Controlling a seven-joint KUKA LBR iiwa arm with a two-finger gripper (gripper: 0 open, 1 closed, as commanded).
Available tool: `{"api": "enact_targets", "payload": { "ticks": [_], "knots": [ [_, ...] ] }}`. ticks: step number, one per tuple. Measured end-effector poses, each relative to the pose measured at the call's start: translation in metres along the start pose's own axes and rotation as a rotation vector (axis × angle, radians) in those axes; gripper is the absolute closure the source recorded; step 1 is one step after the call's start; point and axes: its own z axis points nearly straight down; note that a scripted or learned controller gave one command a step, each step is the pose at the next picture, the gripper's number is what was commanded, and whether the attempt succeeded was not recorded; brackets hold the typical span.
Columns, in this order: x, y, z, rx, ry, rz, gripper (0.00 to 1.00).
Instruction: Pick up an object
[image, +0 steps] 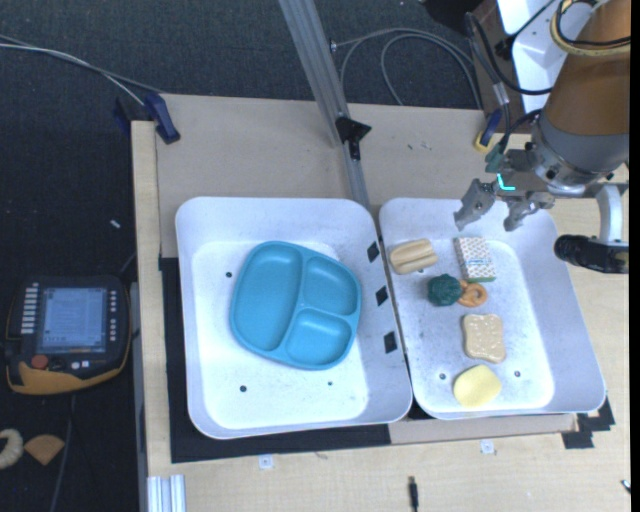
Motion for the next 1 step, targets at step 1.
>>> {"api": "enact_targets", "payload": {
  "ticks": [1],
  "knots": [
    [0.0,0.0006,-0.0013,-0.003,0.0,0.0,0.0]
  ]
}}
